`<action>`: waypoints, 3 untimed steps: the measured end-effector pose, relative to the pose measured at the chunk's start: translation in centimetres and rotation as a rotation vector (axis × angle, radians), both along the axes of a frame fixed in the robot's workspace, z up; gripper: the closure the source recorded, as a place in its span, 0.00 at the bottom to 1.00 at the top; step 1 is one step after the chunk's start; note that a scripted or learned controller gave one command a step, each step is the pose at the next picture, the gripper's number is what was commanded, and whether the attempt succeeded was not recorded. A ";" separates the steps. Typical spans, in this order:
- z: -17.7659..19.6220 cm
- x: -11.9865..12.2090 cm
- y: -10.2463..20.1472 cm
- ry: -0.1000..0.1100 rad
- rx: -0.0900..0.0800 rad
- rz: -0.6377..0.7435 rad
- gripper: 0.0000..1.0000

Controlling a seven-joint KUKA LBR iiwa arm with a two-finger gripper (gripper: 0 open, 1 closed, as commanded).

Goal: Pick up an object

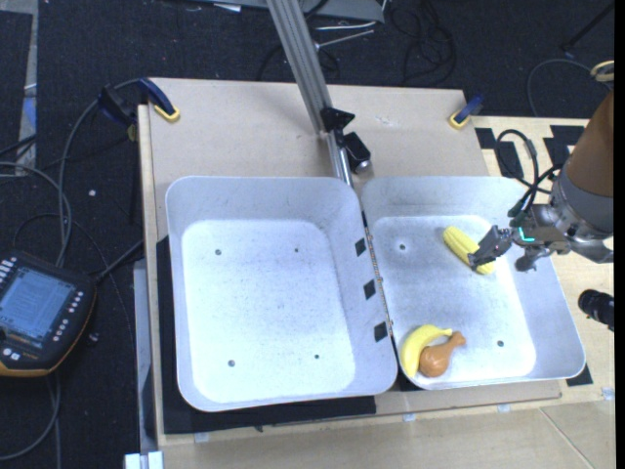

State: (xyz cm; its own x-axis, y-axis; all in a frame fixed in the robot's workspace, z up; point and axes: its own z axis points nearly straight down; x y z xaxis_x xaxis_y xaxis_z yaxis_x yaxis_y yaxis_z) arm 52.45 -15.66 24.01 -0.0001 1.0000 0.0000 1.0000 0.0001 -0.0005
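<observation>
I see my pincer [485, 252] low in the right bin [552, 306], touching the yellow corn toy [461, 243] near its far edge; grip unclear, so next I lift to test it

yellow corn [461, 243], yellow banana [422, 340], white bins [195, 203]

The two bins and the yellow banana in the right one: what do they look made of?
Bins: probably thin white plastic, matte, with scuffed, speckled floors and rounded moulded corners. Banana: likely a moulded plastic toy, with smooth, uniform yellow colour and a slight sheen; foam or rubber cannot be ruled out.
</observation>
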 end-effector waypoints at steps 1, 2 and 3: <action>0.0 0.0 0.0 0.000 0.000 0.000 0.00; -6.1 -0.6 0.2 0.005 0.001 0.000 0.00; -10.4 -0.5 0.5 0.004 0.001 0.000 0.00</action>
State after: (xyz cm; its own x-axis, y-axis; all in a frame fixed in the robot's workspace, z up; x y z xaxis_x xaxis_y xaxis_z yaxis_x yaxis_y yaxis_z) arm 51.94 -15.21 13.64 -0.0002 1.0000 0.0009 1.0000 0.0002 -0.0040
